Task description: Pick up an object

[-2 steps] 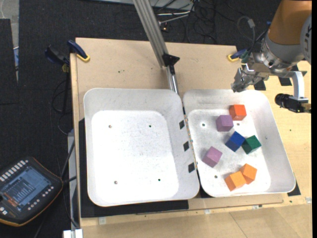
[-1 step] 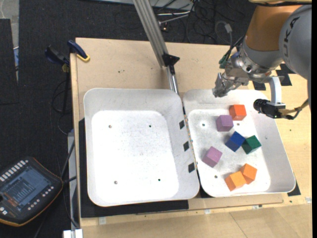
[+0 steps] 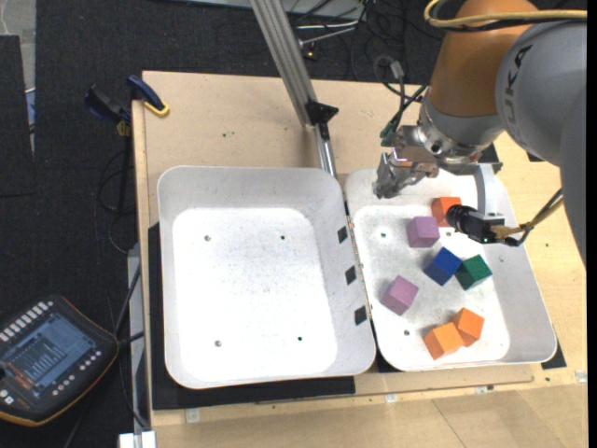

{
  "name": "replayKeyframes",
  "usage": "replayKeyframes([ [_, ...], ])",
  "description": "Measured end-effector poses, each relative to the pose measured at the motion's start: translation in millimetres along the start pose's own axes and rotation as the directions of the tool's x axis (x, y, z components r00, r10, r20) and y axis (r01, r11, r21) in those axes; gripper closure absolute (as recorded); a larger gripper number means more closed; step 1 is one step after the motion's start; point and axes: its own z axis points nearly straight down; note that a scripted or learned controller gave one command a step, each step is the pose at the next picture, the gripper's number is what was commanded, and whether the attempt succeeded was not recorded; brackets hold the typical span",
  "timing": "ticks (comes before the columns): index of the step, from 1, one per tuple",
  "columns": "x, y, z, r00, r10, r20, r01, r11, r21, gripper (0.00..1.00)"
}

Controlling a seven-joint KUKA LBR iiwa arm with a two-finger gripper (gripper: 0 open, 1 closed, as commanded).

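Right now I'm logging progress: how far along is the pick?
Done: the gripper sits over the right bin's far-left corner. In hand: nothing seen held. Left: the whole pick, since the purple, blue, green and orange blocks lie in that bin.

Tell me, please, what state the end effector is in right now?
End effector: over the top left corner of the right bin; open or closed cannot be told, and no block is visible in it.
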Motion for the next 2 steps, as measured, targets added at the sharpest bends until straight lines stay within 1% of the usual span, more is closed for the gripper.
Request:
replayKeyframes([
  [1,54,-5,-6,1.0,-0.001,0.0,0.001,1.0,-0.002,1.0],
  [2,100,-20,-9,1.0,-0.001,0.0,0.001,1.0,-0.001,1.0],
])
